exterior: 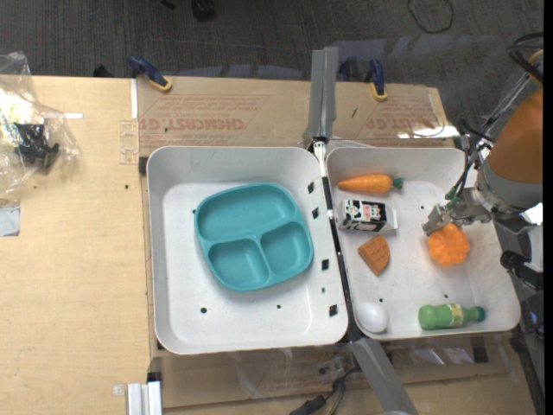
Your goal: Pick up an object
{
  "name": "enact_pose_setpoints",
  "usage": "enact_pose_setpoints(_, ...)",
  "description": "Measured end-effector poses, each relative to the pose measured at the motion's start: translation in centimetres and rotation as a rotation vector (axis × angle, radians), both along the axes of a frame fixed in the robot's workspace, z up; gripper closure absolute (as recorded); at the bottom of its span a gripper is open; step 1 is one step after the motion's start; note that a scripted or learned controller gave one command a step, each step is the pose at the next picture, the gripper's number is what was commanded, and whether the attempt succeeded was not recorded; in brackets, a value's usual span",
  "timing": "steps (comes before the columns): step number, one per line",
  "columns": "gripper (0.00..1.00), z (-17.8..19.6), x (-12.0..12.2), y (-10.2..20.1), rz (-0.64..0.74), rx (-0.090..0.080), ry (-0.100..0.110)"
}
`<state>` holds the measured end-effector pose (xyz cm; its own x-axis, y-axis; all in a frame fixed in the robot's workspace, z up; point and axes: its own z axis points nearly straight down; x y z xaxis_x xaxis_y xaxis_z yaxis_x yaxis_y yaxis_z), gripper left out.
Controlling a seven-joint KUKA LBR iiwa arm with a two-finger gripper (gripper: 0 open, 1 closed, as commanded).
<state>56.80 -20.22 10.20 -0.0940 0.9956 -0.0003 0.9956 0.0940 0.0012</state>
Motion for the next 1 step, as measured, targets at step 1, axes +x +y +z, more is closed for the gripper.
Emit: enact_pose_setpoints(1,1.00,11.00,3.80,4.63,-0.027,-0.001,0.000)
